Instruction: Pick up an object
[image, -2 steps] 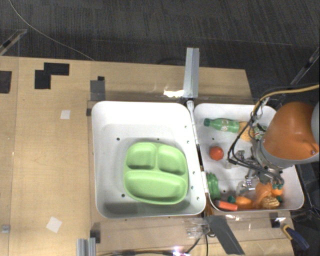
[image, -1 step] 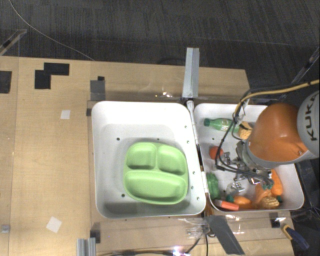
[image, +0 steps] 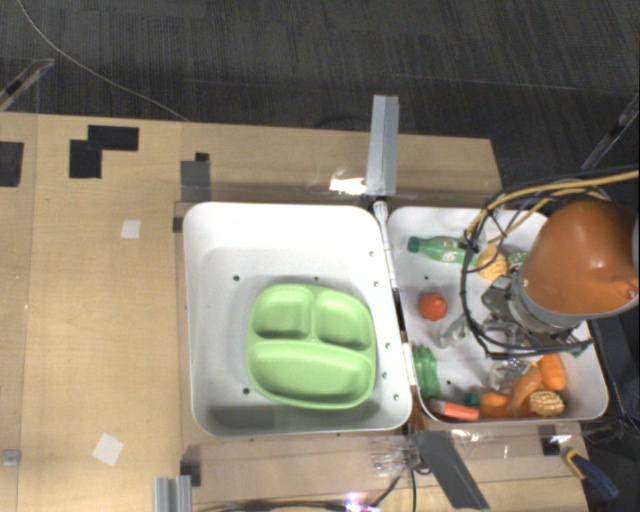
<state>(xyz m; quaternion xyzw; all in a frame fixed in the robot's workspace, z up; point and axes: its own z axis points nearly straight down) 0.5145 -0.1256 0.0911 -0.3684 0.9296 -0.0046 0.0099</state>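
Note:
The right bin (image: 590, 398) holds several small items: a clear bottle with a green cap (image: 432, 245) at the back, a red ball (image: 432, 306), a green object (image: 427, 371) by the left wall, a thin red-orange carrot (image: 459, 410), and orange pieces with a tan walnut-like item (image: 546, 403) at the front right. The arm's orange wrist band (image: 582, 258) hangs over the right half of this bin. My gripper (image: 510, 352) reaches down below it, just above the orange pieces (image: 524, 388); cables and the wrist hide it.
The left bin (image: 205, 300) holds a green divided tray (image: 312, 344) near its middle. A metal post (image: 383, 145) rises at the back between the bins. Yellow and black cables (image: 500, 210) loop around the wrist.

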